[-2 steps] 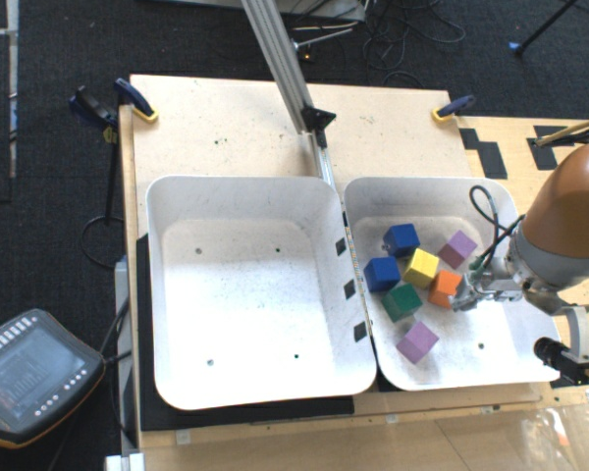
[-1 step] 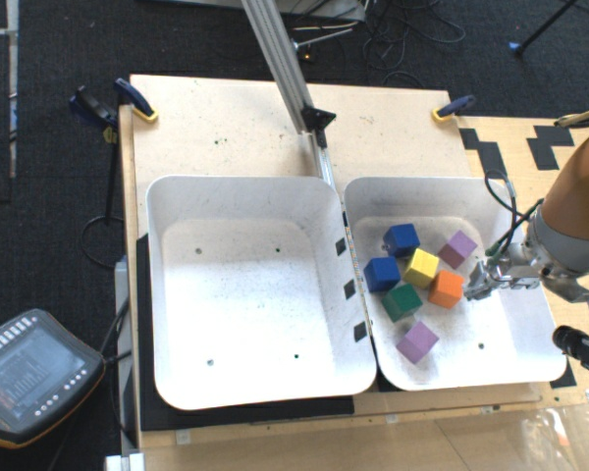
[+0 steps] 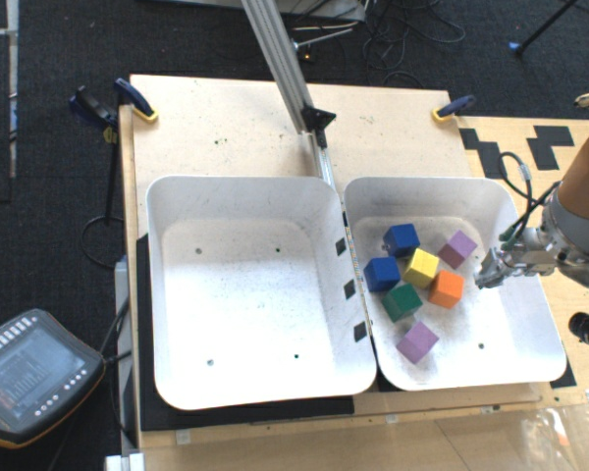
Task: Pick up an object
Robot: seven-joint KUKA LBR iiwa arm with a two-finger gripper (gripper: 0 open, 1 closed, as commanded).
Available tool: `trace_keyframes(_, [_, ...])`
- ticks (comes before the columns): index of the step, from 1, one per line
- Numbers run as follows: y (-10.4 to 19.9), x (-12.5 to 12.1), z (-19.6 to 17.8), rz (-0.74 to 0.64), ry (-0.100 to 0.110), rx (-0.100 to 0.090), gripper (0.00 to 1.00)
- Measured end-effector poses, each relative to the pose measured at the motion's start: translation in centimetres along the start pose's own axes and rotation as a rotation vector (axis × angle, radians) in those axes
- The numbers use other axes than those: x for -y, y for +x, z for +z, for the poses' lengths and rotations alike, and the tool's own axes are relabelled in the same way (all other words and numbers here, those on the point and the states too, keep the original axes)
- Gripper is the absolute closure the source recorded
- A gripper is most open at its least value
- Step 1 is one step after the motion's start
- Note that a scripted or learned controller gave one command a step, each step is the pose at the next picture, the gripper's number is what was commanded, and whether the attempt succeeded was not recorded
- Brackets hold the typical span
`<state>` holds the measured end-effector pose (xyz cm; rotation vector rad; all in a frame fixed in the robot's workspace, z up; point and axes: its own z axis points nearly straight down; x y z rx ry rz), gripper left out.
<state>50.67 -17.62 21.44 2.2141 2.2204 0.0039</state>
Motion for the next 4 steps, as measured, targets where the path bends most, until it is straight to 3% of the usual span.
trace_keyframes(4, [20.6, -3.6, -1.8, -0.005, 0.004, -0.004, 1.00])
